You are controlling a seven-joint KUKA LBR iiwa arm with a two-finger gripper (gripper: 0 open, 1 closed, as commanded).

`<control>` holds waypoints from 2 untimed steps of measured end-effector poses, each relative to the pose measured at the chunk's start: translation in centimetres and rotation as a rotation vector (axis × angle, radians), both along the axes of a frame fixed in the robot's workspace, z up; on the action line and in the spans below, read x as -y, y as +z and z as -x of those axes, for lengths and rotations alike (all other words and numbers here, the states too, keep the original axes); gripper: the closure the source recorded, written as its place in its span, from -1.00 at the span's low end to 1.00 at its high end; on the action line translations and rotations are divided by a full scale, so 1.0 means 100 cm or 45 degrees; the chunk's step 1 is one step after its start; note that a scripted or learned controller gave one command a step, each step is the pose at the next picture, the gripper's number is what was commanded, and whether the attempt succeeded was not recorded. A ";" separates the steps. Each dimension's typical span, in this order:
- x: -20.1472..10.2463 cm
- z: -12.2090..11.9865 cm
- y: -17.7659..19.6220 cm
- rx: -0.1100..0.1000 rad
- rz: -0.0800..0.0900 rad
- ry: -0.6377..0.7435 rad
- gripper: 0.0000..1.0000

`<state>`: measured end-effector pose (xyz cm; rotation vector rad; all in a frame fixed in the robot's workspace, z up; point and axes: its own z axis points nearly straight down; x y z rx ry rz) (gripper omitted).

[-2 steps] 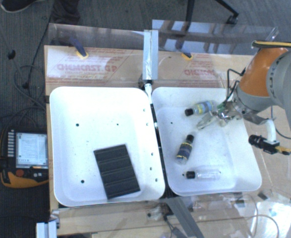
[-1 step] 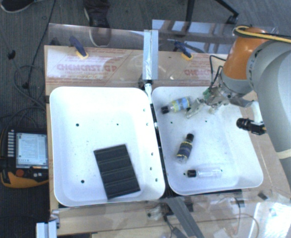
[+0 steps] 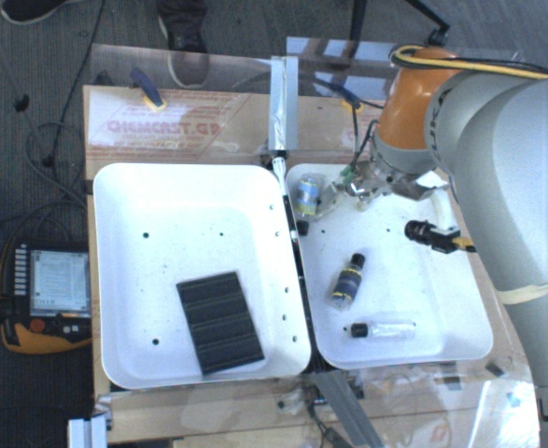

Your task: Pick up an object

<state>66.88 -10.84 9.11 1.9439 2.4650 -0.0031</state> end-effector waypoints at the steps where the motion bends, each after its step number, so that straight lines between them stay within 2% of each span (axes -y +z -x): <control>1: 0.000 0.001 0.011 -0.008 0.003 0.001 1.00; 2: -0.063 0.000 0.093 0.000 -0.002 -0.099 1.00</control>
